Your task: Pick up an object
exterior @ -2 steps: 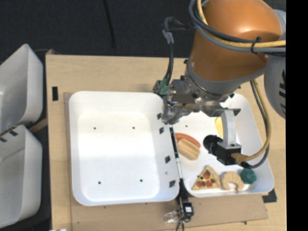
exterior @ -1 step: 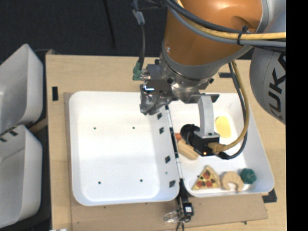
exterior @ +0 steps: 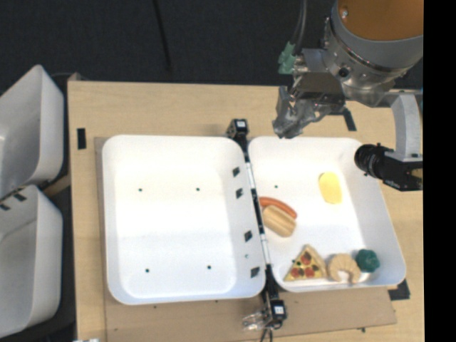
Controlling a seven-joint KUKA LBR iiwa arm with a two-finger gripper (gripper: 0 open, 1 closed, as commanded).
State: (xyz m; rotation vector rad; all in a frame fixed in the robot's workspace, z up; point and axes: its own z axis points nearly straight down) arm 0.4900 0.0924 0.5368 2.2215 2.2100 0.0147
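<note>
The right bin (exterior: 370,212) holds a toy hot dog (exterior: 278,216) near its left wall, a yellow piece (exterior: 330,187) in the middle, a pizza slice (exterior: 306,265), a tan curled piece (exterior: 343,266) and a dark green piece (exterior: 368,260) along its front edge. My gripper (exterior: 288,125) hangs above the back left corner of the right bin, high over the bench, with its fingers close together and nothing visible between them.
The left bin (exterior: 171,216) lies beside the right one, with black clips (exterior: 249,212) along the shared wall. A black fixture (exterior: 381,164) juts in at the right bin's right rim. White containers (exterior: 25,191) stand at the far left.
</note>
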